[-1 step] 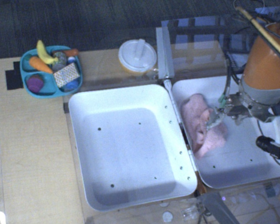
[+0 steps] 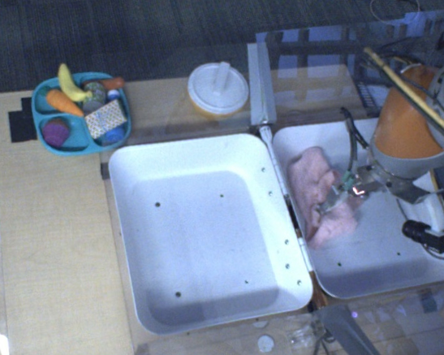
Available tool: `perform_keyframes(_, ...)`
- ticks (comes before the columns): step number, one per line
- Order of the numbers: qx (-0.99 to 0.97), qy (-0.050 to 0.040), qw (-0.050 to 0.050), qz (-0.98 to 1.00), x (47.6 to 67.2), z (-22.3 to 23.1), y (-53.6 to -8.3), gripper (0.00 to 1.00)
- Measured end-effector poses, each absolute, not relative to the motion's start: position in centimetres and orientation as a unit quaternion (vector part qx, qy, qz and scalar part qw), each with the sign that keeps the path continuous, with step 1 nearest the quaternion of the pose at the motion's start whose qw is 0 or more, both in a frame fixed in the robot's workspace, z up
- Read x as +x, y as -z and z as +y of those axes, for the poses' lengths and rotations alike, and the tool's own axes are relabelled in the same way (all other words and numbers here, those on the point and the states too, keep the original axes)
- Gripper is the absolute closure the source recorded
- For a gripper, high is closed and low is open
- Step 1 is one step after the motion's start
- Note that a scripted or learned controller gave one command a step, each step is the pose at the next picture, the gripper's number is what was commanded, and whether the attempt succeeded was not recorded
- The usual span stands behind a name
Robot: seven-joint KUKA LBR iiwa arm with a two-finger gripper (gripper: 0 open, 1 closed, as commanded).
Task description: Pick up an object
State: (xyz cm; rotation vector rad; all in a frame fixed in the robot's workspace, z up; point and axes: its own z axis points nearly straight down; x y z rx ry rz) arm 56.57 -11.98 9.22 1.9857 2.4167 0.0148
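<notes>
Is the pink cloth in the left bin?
No, the pink cloth lies in the right bin, against its left wall, with the tool at it.

Two shallow white bins, the left one (image 2: 205, 232) and the right one (image 2: 382, 265), look like smooth, faintly glossy moulded plastic, set on a pale matt wooden bench (image 2: 53, 262). A crumpled pink cloth (image 2: 318, 188) in the right bin looks soft and matt. A blue plastic divided tray (image 2: 45, 115) and a round white plastic lid (image 2: 218, 89) look smooth, and the arm's orange band (image 2: 407, 126) has a smooth sheen.
</notes>
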Motion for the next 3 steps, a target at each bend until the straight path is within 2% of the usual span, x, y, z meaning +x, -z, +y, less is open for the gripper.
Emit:
perform_keyframes(1,0.613,-0.0053,0.008,0.79,62.2,-9.9,-9.2,0.0)
perform_keyframes(2,0.585,0.0008,0.0,0.811,66.9,-9.4,-9.0,0.0)
perform_keyframes(3,0.529,-0.0009,0.003,0.848,67.0,-9.4,-11.8,0.0)
